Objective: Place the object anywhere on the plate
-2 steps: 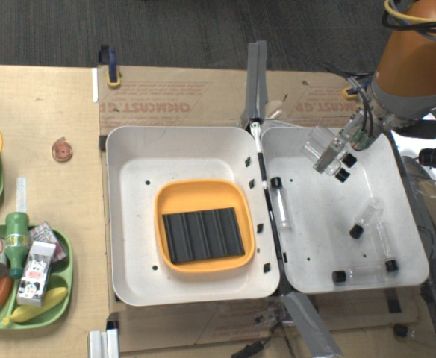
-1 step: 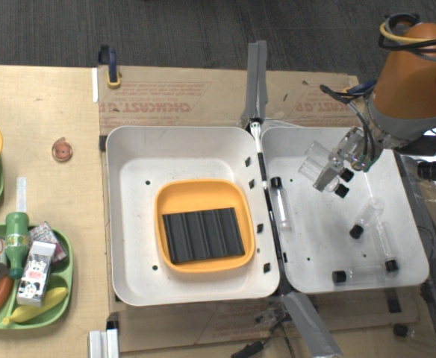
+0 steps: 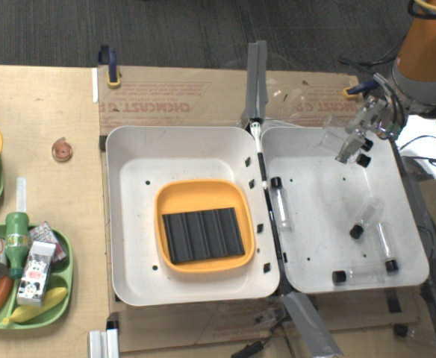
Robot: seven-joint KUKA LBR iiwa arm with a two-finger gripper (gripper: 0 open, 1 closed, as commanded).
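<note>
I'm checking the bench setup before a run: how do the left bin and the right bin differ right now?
The left bin holds an orange plate with a dark ribbed block lying on it; the right bin holds several small clear tubes with black caps, scattered apart. The pincer is above the right bin's far corner, away from the left bin. Both are shallow, white, and sit side by side.

the plate (image 3: 203, 192) sits in the left bin (image 3: 128, 200), a ridged pad (image 3: 203, 235) on it.
</note>
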